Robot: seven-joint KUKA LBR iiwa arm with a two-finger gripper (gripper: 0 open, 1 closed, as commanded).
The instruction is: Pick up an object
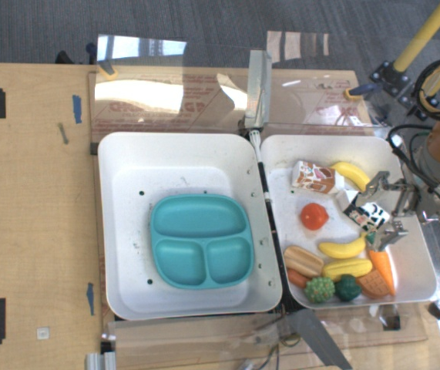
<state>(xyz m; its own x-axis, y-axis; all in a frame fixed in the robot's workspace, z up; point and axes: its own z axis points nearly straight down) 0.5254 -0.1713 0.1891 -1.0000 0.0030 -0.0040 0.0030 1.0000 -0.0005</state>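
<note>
The right bin holds several toy foods: a brown-and-white carton, a banana, a red tomato, a second banana, a bread roll, broccoli and a carrot. A small black-and-white carton lies near the bin's right side. My gripper reaches in from the right, low over this carton and open. One finger stands behind the carton and the other sits in front of it, above the carrot. The carton sits in the gap, not visibly clamped.
The left bin holds a teal divided plate. Cables and the arm's wrist crowd the right bin's right rim. A yellow piece and a dark green piece lie at the bin's front.
</note>
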